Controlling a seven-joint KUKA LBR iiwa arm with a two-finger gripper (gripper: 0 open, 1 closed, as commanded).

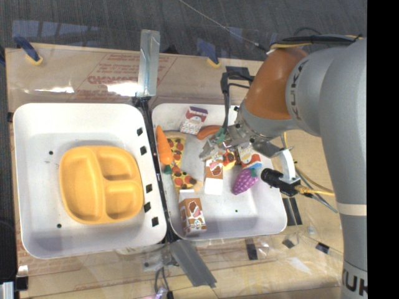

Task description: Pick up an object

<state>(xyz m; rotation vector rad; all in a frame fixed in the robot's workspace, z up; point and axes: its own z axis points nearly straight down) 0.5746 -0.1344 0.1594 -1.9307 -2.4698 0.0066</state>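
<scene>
Down in the right shallow white plastic bin [268,220], the metal two-finger gripper [219,143] sits among toy foods.
Its finger spread cannot be told; a knobbly purple plastic grape bunch [244,180] lies near, and a smooth orange plastic carrot [163,146] lies apart.

My arm [336,98] was smooth grey with a rounded orange band [274,86] above the wrist and dark KUKA lettering. Black cables [227,98] looped near my metallic tool [225,143].
</scene>
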